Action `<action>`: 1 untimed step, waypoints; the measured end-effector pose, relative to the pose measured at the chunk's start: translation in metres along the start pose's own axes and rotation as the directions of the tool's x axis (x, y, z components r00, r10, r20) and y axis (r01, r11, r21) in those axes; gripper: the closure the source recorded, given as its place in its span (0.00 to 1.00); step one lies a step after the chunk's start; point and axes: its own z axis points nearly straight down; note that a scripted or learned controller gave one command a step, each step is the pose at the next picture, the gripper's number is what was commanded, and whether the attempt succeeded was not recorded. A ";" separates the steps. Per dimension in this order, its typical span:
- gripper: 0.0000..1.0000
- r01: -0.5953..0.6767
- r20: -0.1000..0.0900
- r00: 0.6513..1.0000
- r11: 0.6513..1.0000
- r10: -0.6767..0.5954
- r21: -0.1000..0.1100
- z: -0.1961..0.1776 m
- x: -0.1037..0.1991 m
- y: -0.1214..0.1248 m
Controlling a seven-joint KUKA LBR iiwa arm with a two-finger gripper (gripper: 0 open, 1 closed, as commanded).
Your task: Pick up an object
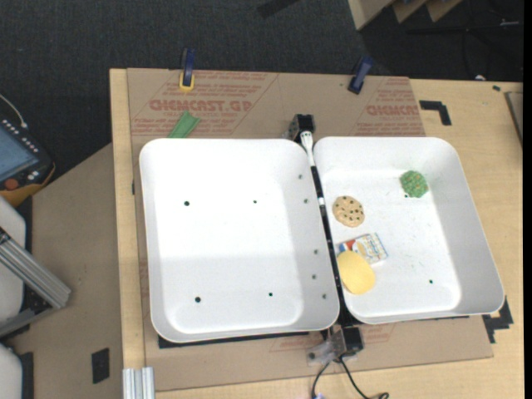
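Lying in the right bin (465, 223): cookie (349, 211), yellow piece (357, 273), green lump (414, 184).

Arm body: no colours, cables, screws or markings to report from this view.

You are seeing the packet (366, 248) partly hidden under the yellow piece (358, 273); its print is reading too small to make out.
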 end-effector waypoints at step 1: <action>0.00 0.012 -0.009 1.000 1.000 -0.012 0.014 0.048 0.061 0.022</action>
